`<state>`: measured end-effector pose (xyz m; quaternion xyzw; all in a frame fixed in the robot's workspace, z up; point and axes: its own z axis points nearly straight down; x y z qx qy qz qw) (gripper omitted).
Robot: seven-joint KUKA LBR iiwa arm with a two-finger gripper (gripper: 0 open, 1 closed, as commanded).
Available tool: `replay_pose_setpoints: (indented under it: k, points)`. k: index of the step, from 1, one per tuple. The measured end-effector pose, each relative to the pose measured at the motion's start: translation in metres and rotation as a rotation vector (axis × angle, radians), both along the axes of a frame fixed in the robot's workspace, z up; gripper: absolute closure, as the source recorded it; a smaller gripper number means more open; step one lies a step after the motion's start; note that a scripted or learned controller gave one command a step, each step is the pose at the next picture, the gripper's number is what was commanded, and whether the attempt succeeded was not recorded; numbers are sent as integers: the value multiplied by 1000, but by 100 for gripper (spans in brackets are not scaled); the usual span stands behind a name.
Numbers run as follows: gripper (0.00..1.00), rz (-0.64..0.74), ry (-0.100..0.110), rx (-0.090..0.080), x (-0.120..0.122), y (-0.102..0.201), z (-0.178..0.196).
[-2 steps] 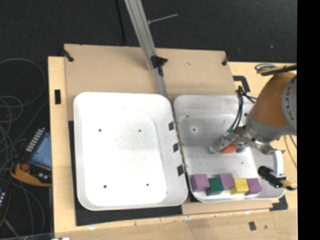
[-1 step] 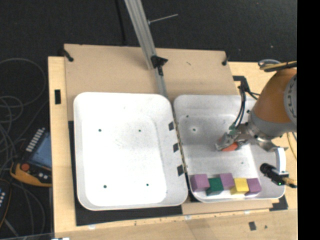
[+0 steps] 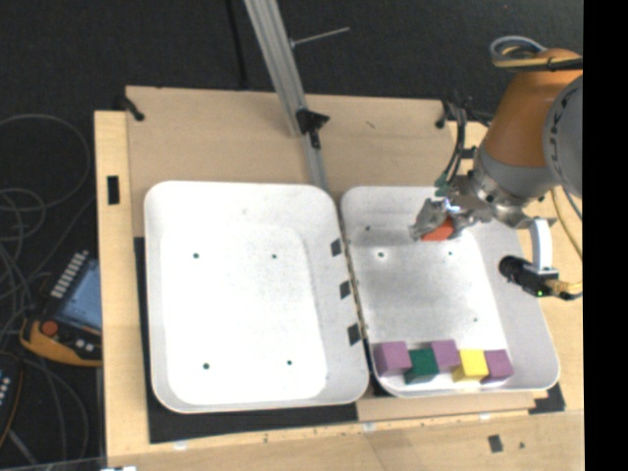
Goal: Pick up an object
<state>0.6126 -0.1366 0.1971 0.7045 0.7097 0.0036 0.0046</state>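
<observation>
Item 1: row of 5 blocks — purple, green, purple, yellow, purple — well below the fingers. Item 2: gripper, fingers pinching an orange-red object.

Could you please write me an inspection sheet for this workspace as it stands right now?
Surface: wooden bench bearing a left bin and a right bin, side by side.
Job's things: purple block, green block, yellow block and more purple blocks along the right bin's near edge; an orange object sits at the gripper.
Clutter: nothing seen.
Grippers: gripper low over the right bin's far end; whether it holds the orange object cannot be told.
Cables: loose cables on the floor at left.
Surroundings: handheld pendant on the floor; metal pole behind the bins.
</observation>
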Motion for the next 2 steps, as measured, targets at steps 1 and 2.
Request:
replay_pose_setpoints:
  k: [1, 2]
  points:
    - [100, 2, 7, 4, -18, 89, 43]
    - [100, 1, 18, 4, -63, 159, -3]
